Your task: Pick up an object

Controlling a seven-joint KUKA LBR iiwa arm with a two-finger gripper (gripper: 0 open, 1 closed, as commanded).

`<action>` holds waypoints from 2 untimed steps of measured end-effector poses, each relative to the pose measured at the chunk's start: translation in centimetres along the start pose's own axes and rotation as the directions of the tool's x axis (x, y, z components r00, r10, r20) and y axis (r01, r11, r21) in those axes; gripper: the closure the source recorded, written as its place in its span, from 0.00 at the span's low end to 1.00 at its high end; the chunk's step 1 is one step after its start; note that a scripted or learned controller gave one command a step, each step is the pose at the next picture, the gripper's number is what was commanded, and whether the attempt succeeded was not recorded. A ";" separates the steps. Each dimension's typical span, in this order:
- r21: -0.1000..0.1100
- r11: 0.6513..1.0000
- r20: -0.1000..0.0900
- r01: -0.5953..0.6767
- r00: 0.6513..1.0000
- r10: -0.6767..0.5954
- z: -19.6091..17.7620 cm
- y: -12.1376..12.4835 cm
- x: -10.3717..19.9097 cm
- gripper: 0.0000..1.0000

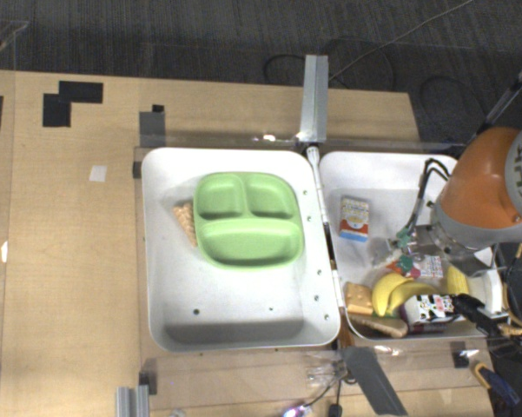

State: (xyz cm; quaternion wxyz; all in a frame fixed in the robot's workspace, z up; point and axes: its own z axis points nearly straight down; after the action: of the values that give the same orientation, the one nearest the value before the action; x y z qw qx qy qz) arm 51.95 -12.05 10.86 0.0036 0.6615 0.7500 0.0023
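Green tray (247, 218), yellow bananas (391, 292), white bins (161, 259)

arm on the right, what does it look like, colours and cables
The arm is grey with a wide, rounded orange band above the wrist. Thin black cables loop along its left side toward the pincer, which looks dark with small green and red details, too blurred to describe further.

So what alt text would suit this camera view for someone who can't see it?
A grey arm with an orange band reaches over the right bin, above a banana, a small carton and other items. The left bin holds a green divided tray.
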 end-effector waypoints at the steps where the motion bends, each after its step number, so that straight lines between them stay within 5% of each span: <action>1: -0.018 0.987 0.010 0.163 0.987 -0.162 1.2 5.8 -2.7 0.00; 2: -0.025 0.974 0.020 0.226 0.974 -0.225 1.0 4.5 -1.0 0.00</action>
State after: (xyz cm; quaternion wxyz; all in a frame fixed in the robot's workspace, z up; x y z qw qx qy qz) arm 56.52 -12.44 9.87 0.0195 0.5720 0.8200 0.0064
